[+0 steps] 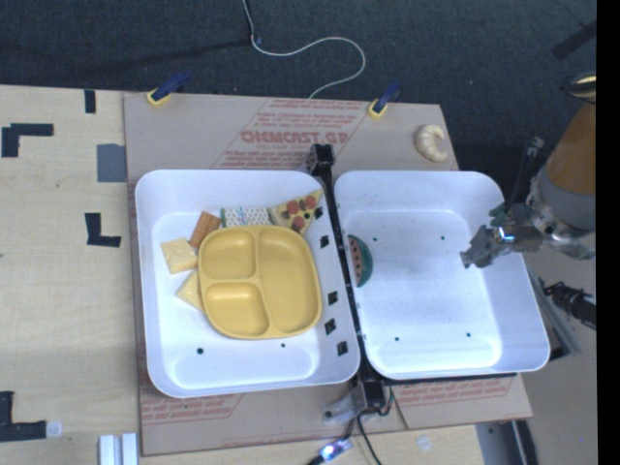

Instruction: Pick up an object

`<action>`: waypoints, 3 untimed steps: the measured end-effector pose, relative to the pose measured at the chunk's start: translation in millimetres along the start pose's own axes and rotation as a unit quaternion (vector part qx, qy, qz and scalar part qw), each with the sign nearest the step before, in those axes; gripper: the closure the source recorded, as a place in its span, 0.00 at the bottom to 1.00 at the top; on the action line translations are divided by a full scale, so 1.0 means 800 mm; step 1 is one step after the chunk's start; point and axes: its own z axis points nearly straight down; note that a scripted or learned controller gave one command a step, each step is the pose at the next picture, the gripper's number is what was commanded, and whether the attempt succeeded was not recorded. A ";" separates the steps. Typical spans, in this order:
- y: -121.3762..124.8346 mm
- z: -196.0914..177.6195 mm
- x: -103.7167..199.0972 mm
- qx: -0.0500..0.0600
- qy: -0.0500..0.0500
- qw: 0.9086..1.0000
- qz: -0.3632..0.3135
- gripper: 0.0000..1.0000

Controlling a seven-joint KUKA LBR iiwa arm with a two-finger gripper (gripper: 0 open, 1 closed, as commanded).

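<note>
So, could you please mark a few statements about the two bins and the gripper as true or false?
1. The yellow divided plate lies in the left bin. True.
2. The gripper hangs over the left bin. False: it is over the right bin, near its right wall.
3. A small round green and red object sits in the right bin by its left wall. True.
4. The gripper holds the yellow plate. False: the plate lies apart from it in the other bin.
5. Flat tan pieces lie beside the plate. True.
</note>
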 end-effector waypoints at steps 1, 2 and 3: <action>0.003 -0.011 0.067 0.001 0.001 1.000 -0.002 1.00; 0.004 -0.016 0.141 0.002 0.002 1.000 -0.003 1.00; 0.023 -0.012 0.213 0.002 0.001 1.000 -0.003 1.00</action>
